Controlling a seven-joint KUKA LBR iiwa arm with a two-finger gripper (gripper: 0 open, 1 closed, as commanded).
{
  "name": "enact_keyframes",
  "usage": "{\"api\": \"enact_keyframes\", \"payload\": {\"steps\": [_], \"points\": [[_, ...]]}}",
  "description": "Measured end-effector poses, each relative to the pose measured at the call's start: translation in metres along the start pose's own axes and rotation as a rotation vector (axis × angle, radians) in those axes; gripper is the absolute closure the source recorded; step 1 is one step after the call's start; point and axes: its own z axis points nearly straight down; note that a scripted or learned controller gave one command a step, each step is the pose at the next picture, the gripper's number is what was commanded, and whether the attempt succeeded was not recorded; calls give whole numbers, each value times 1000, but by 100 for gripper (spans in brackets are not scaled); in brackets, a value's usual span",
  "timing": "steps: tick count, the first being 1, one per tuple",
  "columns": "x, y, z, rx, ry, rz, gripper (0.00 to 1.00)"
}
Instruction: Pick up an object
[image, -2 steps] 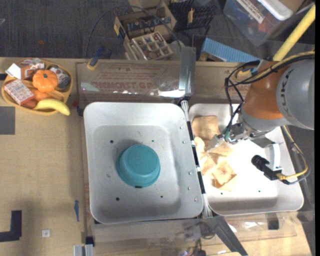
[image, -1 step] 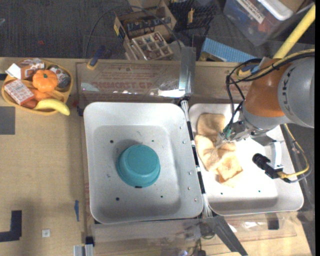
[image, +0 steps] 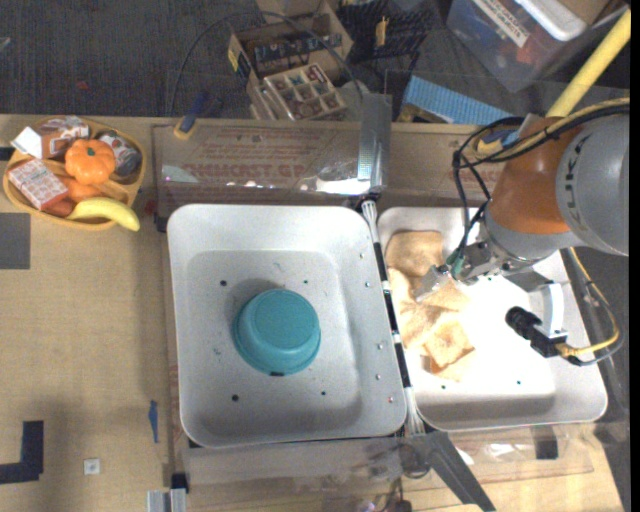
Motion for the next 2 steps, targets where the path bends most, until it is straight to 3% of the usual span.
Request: {"api": "enact_keyframes", "payload": {"steps": [1,2], "points": [[-20,54,10,5,-1,84,0],[-19,56,1,3,0,81,100]]}}
